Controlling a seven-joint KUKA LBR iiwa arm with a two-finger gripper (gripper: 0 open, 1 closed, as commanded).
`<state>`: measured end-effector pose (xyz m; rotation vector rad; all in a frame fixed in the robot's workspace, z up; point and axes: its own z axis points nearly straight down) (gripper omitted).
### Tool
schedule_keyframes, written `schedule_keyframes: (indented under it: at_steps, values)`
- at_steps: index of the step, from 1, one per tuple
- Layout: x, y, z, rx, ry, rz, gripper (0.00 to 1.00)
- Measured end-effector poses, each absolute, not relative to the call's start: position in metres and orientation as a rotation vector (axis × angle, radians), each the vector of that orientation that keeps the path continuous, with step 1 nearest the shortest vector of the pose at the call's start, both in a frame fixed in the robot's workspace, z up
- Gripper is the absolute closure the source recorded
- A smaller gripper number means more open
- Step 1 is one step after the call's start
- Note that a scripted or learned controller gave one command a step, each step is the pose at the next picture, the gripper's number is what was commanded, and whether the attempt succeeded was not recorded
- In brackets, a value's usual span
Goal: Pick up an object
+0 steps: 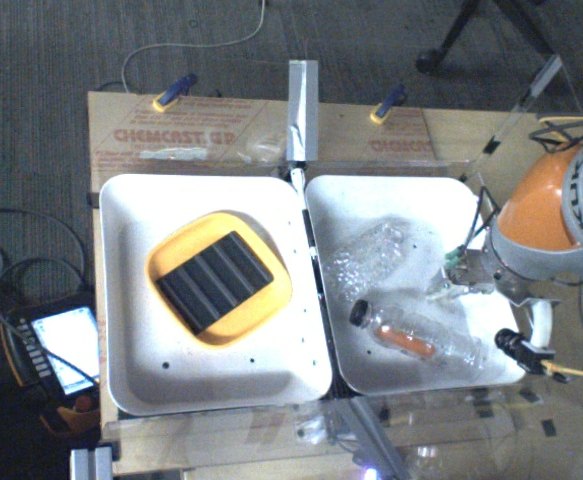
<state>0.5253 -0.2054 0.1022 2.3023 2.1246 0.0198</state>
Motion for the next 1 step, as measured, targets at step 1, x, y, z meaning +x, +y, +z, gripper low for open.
schedule_keyframes:
  at_steps: [1]
  values:
    - [0.5354,-0.1874,0.0930,2.315,2.101,0.005,1.00]
